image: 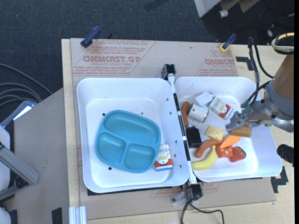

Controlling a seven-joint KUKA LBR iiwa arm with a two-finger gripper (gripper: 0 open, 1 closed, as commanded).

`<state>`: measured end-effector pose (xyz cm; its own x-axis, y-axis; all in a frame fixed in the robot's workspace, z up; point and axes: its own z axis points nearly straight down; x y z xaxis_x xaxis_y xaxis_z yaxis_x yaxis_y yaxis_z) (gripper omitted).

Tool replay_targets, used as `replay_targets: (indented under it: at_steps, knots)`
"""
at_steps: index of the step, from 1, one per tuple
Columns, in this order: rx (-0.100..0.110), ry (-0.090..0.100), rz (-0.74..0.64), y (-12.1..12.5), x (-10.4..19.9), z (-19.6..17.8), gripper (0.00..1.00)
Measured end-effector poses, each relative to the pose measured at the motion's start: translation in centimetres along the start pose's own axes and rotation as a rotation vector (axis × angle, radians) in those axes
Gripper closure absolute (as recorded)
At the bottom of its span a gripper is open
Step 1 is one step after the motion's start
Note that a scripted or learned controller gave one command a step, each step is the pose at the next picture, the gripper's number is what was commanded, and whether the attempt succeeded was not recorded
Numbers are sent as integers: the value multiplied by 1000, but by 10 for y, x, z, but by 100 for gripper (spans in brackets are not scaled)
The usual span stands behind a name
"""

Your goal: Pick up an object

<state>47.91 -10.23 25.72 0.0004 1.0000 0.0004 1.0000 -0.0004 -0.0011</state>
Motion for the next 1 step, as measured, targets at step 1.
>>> replay_targets:
  at_steps: [1]
  knots:
    - [2,1,-1,0,20,34,100]
